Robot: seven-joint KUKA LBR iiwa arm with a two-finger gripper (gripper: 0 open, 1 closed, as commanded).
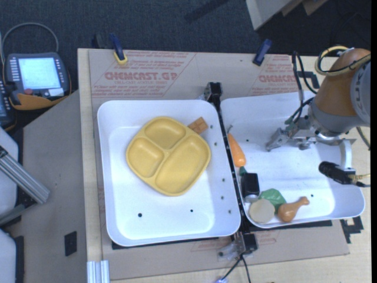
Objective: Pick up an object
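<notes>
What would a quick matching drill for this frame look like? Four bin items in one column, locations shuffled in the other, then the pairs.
Items:
1. yellow divided plate
2. carrot
3. drumstick
4. black block

Locations:
A. right bin, near front edge, right of the green piece
B. middle of the left bin
C. right bin, left wall, just in front of the carrot
D. right bin, along the left wall, toward the back

Pairs: 1-B, 2-D, 3-A, 4-C
</notes>
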